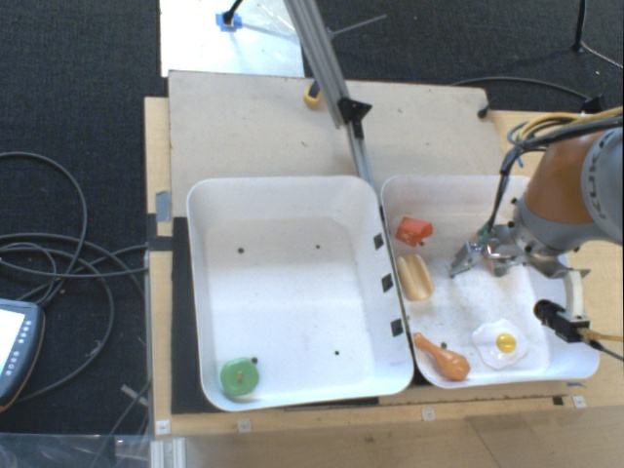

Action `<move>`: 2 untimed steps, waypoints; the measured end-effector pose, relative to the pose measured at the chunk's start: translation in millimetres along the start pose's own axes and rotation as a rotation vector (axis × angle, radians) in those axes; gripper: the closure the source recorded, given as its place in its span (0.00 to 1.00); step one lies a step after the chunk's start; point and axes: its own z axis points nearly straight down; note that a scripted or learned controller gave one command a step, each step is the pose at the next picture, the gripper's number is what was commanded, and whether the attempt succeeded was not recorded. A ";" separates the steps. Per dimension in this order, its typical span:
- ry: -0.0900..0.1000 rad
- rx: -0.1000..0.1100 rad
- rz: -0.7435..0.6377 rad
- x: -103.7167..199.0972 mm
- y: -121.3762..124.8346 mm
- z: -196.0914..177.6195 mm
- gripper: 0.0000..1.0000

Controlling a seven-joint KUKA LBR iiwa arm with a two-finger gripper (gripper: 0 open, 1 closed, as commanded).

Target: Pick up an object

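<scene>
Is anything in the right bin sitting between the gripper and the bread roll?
Nothing visible does. The gripper hangs over bare floor of the right bin, and the bread roll lies to its left by the bin's wall. The red block sits farther back, off that line.

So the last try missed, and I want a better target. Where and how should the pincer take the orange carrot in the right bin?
Probably across the carrot's thick end, near the bin's front wall, coming straight down. It lies flat and slanted, thin tip up-left, so the fingers should close across its width. The fried egg lies just to its right, so stay clear of that side. The pincer hangs above, farther back in the right bin.
</scene>
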 end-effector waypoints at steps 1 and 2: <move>-0.001 -0.007 0.000 -0.7 2.1 -14.1 1.00; -0.003 -0.011 -0.003 -5.6 10.0 -61.2 1.00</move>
